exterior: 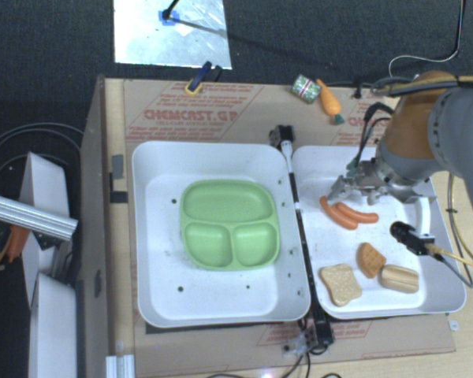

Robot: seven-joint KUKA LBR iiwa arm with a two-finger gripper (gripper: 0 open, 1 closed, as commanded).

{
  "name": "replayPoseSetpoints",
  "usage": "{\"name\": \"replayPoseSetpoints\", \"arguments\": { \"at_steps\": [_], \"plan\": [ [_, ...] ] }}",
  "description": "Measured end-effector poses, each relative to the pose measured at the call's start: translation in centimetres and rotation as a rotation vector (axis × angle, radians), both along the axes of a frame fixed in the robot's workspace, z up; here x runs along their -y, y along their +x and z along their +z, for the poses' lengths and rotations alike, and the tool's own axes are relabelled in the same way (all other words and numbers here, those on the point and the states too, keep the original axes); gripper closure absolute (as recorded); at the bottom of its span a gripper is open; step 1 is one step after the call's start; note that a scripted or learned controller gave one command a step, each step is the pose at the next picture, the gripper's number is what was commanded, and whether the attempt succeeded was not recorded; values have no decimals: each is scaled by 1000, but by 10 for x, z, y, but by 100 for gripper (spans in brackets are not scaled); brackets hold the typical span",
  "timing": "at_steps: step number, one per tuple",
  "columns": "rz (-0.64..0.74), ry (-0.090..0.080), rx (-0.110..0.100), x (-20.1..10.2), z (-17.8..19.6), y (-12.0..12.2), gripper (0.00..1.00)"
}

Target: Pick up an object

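grey hand (348, 189) fingertips blurred above sausages (348, 213)

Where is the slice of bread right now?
The slice of toy bread lies in the right bin, near its front left corner, just left of the bread roll and below the hot dog sausages.
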State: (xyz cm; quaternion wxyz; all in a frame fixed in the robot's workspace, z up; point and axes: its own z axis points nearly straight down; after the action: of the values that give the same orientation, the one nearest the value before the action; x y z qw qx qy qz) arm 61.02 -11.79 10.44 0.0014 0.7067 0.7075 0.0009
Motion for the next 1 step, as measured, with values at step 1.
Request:
{"name": "replayPoseSetpoints", "arguments": {
  "at_steps": [1],
  "plan": [
    [3, 1, -1, -10, -14, 10, 0]
  ]
}}
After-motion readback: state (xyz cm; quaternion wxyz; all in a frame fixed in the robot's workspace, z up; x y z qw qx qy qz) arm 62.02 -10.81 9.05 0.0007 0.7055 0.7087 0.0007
